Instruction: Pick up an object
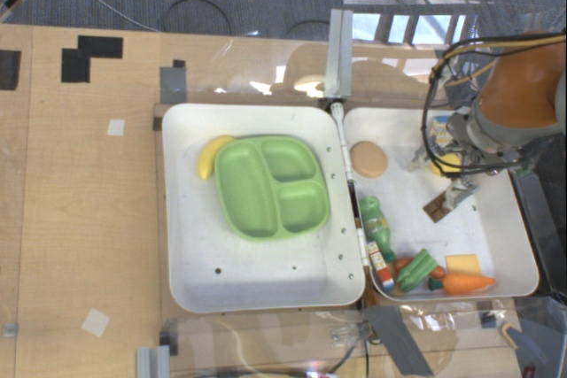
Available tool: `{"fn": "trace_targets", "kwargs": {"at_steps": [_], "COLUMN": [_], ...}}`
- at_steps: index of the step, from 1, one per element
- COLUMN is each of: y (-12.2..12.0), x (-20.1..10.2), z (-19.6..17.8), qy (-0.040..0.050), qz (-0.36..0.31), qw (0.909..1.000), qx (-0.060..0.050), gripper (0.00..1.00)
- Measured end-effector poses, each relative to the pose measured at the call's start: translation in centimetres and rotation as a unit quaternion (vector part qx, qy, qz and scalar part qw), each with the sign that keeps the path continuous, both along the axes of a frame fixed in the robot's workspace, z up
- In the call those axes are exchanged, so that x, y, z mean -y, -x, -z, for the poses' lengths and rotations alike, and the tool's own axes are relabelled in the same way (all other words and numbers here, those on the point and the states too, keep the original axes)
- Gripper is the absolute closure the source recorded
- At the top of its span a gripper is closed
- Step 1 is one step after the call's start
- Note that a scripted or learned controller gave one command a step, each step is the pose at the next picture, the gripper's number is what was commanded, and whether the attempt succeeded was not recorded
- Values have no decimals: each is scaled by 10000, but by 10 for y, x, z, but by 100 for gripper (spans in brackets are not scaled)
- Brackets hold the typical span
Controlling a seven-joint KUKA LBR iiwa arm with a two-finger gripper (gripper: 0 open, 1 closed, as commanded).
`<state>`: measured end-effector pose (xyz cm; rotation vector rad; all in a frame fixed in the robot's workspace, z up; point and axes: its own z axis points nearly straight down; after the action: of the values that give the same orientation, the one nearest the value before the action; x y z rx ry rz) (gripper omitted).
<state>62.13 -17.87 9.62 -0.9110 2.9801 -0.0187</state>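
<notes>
The grey arm with its orange band reaches into the right white bin [496, 190], its gripper [447, 195] low over the bin floor near the far right side. A small brown block-like piece [437, 209] sits at its tip; whether it is held or part of the tool, I cannot tell, nor how the gripper is set. The nearest candidates lie toward the near edge: a yellow cheese-like wedge [462, 263] and an orange carrot [467, 283], long axis crosswise. A round tan bun [368, 159] lies to the left. The wrist hides something yellow beneath it.
</notes>
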Motion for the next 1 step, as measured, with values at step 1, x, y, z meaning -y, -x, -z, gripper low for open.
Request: {"fn": "trace_targets", "kwargs": {"at_steps": [1], "y": [24], "x": [-27], "z": [-1], "qy": [26], "qz": [-592], "qw": [9982], "qx": [-4], "gripper": [0]}}
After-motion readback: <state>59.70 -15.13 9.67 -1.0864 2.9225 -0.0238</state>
